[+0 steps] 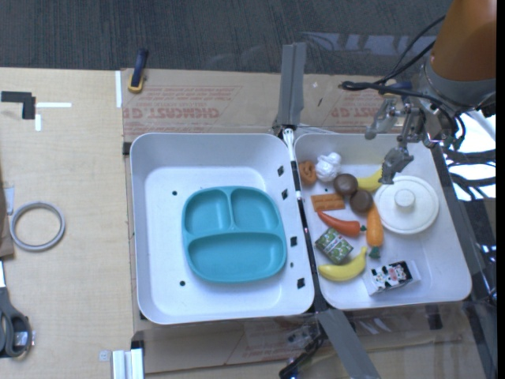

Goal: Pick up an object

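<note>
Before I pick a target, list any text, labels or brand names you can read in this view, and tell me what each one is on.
Red print on the cardboard sheet behind the bins: large letters, mirrored or upside down, not reliably readable.
Red print on the cardboard behind the right bin: same, unreadable.
Small black-and-white carton: cow-patch pattern, any lettering too small.
Green packet: print too blurred.

I see dark grey carpet along the top, a pale wooden table at left, and flattened brown cardboard spread beneath. Light is bright and even.
</note>
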Controlling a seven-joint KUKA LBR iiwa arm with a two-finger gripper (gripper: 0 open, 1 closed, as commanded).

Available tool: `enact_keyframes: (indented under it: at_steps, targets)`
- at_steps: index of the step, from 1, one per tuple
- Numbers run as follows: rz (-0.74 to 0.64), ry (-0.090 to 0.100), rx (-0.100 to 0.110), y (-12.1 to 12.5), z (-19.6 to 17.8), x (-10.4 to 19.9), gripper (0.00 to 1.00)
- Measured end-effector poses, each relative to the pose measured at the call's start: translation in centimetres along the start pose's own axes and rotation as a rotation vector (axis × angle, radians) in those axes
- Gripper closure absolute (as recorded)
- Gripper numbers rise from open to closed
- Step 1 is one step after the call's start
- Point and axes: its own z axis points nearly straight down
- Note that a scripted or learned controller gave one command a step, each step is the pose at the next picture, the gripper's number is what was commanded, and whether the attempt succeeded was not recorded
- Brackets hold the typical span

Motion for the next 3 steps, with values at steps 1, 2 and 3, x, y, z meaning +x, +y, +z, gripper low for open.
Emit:
enact_keyframes:
  at_steps: [1,2,3]
  targets:
    - [0.022,0.000,0.000,-1.5,10.6,-2.5,0.00]
    - [0.318,0.000,0.001,-2.1,16.4,-0.5,0.00]
    - [0.314,-0.005,0.002,-2.1,15.3,-0.6,1.00]
